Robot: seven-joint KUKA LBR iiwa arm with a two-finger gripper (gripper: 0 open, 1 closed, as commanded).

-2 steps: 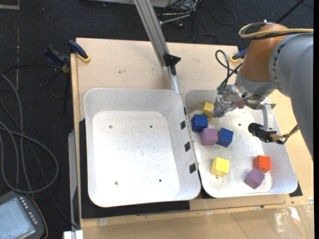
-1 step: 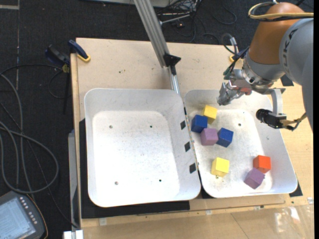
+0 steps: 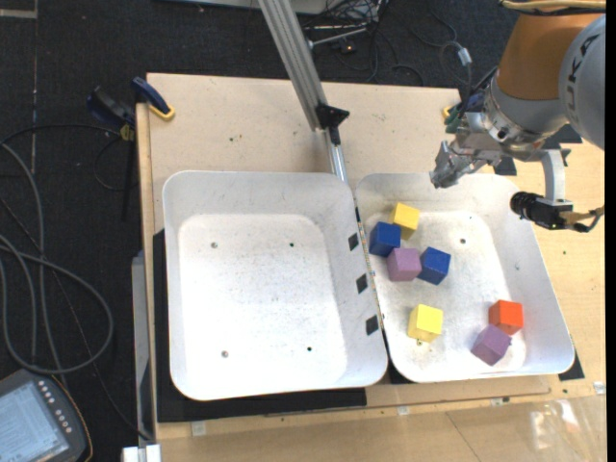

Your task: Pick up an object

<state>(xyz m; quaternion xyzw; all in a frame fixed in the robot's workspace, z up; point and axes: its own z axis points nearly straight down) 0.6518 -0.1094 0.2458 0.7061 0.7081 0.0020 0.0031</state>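
Observation:
The right bin point(image 3: 539, 287) holds several small blocks. A yellow block point(image 3: 406, 218), two blue blocks point(image 3: 385, 238) point(image 3: 435, 264) and a purple block point(image 3: 403, 263) cluster near its back left. Toward the front lie another yellow block point(image 3: 425, 321), an orange block point(image 3: 506, 315) and a second purple block point(image 3: 492, 344). My gripper point(image 3: 449, 171) hangs above the bin's back edge, up and to the right of the cluster, apart from every block. Nothing shows between its fingers.
The left bin point(image 3: 183, 258) lies beside the right one, with black clips along the shared rim. A slanted metal pole point(image 3: 294, 46) crosses the back of the bench. A blue and yellow clamp point(image 3: 149, 97) sits at the back left corner.

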